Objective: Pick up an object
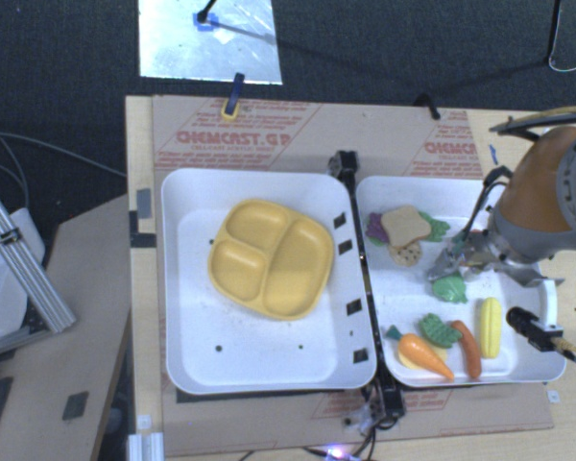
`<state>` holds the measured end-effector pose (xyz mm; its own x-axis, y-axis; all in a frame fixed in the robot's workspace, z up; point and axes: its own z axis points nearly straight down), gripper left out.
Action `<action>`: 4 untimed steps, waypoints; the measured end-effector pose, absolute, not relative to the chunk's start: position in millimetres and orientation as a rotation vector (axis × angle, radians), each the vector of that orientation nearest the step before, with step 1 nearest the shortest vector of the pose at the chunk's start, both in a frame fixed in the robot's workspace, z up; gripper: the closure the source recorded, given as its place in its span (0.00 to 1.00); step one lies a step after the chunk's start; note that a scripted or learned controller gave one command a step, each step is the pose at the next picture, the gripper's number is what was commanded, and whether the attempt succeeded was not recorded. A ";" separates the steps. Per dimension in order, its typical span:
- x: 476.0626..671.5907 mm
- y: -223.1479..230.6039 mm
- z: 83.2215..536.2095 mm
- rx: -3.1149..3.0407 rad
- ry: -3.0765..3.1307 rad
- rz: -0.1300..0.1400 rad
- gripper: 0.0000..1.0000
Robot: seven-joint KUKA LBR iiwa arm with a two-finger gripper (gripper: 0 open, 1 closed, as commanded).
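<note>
Gripper [451,267] hovers at green leaf [450,288] in right bin [528,371]; jaw state unclear. Leaf likely light, soft; pinch raised edge.

Red lettering "CHEMCAST GP" reads across the brown protective sheet [269,128] on the counter, repeated slanted at its right corner.

You see a tan tabletop [298,128] with red writing on it. Two white bins sit on it side by side. The left bin [187,286] and the right bin [403,185] touch in the middle. A small blue and yellow thing [233,98] lies near the back edge.
</note>
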<state>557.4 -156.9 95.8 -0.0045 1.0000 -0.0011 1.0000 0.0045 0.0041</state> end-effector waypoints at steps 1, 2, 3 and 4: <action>620.4 -65.8 191.2 2.197 2.231 0.019 1.00; 671.3 22.7 270.7 2.199 2.232 0.020 1.00; 644.2 71.7 192.2 2.215 2.234 -0.003 1.00; 599.4 112.4 273.0 2.209 2.231 0.012 1.00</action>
<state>599.4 112.4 273.0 -0.0098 0.9999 0.0039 0.9999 0.0097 0.0068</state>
